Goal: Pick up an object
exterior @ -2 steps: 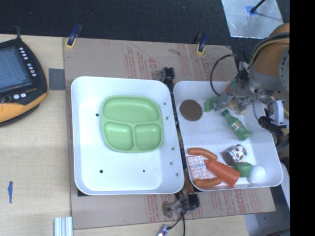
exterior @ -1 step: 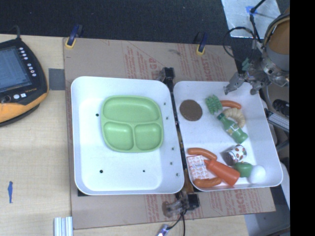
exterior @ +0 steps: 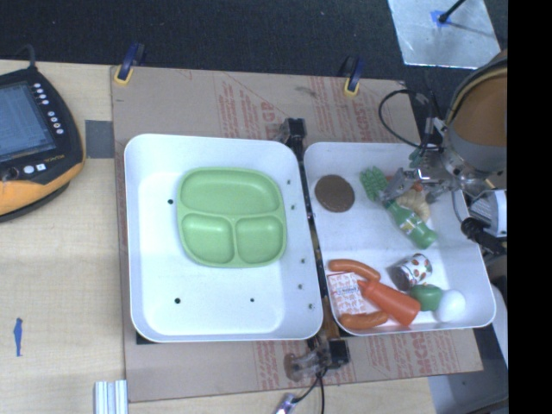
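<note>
My gripper [exterior: 423,182] hangs over the back of the right bin [exterior: 483,270], with the arm coming in from the upper right. Its fingers look spread apart, open, straddling the upper end of a green bottle-shaped toy [exterior: 412,222] that lies in the bin. I cannot tell whether they touch it. A small green ridged piece [exterior: 373,182] lies just left of the gripper. Further left sits a brown round cookie [exterior: 335,193].
The front of the right bin holds a sausage [exterior: 354,268], a carrot [exterior: 392,300], a red-and-white packet [exterior: 345,294], a brown-and-white ball [exterior: 416,270] and a white egg [exterior: 450,303]. The left bin [exterior: 147,257] holds a green divided plate [exterior: 231,216]. A tablet [exterior: 30,141] lies far left.
</note>
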Robot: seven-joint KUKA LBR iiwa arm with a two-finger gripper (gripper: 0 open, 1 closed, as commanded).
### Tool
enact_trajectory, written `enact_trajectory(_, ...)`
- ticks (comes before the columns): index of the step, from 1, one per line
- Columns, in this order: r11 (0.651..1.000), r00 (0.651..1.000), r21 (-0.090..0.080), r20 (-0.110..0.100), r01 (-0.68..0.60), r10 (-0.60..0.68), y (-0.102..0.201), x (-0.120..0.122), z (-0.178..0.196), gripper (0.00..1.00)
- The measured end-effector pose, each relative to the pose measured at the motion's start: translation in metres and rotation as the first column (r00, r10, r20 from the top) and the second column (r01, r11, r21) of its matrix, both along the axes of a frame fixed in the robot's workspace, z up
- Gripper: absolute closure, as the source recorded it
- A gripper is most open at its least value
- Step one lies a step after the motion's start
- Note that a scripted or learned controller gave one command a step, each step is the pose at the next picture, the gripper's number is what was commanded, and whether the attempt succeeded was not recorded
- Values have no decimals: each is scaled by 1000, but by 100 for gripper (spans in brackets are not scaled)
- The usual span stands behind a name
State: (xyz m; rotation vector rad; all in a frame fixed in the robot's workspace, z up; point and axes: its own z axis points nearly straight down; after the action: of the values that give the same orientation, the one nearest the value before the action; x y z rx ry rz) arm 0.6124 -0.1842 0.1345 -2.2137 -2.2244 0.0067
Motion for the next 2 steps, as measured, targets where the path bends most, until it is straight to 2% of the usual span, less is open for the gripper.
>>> enact_trajectory(1,1000,1000,0,1,0,0,11,-68,-4,0)
enact_trajectory(2,1000,1000,-3,17,-1,1,-9,47,-35,0)
